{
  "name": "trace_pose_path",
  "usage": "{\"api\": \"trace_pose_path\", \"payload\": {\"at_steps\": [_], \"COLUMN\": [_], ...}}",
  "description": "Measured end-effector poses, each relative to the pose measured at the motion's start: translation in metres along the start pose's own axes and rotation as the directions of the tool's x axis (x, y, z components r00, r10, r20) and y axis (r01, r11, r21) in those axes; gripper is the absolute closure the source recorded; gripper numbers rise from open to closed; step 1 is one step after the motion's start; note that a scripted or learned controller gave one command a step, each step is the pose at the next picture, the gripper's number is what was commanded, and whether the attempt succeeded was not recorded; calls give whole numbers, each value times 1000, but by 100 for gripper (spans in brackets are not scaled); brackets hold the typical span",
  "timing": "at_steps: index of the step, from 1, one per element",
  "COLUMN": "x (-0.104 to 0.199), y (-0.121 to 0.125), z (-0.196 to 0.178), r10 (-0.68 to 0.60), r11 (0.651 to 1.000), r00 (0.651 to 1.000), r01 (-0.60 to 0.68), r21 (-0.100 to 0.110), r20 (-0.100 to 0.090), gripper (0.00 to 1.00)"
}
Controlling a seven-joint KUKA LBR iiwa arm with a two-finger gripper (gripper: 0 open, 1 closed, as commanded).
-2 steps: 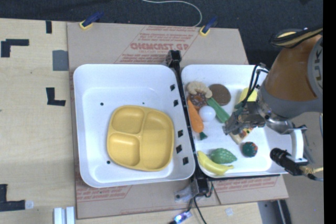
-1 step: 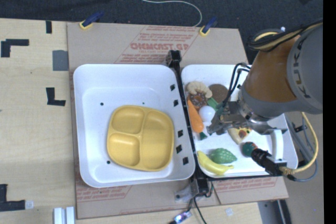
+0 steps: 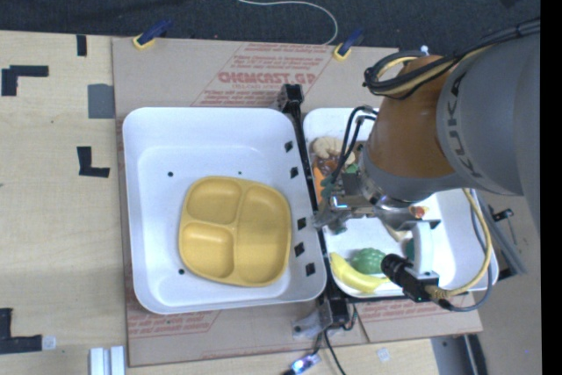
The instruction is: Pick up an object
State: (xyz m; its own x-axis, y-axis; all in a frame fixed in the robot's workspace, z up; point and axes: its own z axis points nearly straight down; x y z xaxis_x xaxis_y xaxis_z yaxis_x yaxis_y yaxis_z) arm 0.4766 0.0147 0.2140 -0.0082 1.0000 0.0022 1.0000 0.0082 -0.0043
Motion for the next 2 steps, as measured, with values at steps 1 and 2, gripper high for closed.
{"api": "trace_pose_path", "payload": {"at_steps": [1,2], "x": [53,77], "y": [11,21], "z": [4,-3], "r10": [0,4], "r11": [1000,1000], "r00": [1000,1000], "r01": [0,-4], "r21": [-1,-2], "r20": [1,2], "gripper": [100,100]}}
